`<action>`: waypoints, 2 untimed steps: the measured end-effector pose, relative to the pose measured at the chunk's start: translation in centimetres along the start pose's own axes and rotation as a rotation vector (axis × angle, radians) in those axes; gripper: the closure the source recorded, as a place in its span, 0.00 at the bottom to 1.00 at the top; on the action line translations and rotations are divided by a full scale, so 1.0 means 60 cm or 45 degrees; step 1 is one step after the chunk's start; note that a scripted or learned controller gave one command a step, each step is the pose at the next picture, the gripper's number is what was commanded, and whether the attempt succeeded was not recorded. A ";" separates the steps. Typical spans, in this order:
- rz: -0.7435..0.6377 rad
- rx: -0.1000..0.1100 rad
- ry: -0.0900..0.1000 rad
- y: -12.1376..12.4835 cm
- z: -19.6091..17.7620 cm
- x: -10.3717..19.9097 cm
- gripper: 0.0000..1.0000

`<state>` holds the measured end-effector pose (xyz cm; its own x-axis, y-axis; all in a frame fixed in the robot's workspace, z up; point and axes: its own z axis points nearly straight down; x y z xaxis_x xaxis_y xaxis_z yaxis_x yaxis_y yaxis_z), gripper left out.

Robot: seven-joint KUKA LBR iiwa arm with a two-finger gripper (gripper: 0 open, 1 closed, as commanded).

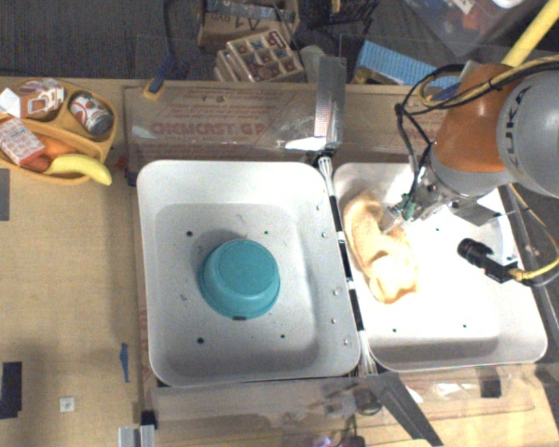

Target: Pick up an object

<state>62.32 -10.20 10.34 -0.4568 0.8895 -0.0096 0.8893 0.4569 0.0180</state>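
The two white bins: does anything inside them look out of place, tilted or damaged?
Nothing stands out. The teal bowl sits upside down, flat in the left bin. The tan soft object lies crumpled in the right bin, under the claw.

Left bin (158,250): shallow, white; a teal bowl (240,277) lies upside down near its middle.
Right bin (466,333): shallow, white; a tan, bread-like object (382,259) lies against its left side.
Arm (531,128): grey with an orange band, reaching in from the right above the right bin.
Pincer (398,214): lowered at the upper end of the tan object; finger state unclear.
Counter (56,296): brown; a yellow tray (2,147) with a banana (82,166) and small packages sits at the upper left.
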 end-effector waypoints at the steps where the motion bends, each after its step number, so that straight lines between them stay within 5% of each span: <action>1: 0.414 0.022 0.007 0.077 -0.136 0.094 1.00; 2: 0.630 0.023 0.004 0.069 -0.136 0.080 1.00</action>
<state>63.65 -4.04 18.52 0.0203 0.9998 -0.0014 0.9998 -0.0203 0.0026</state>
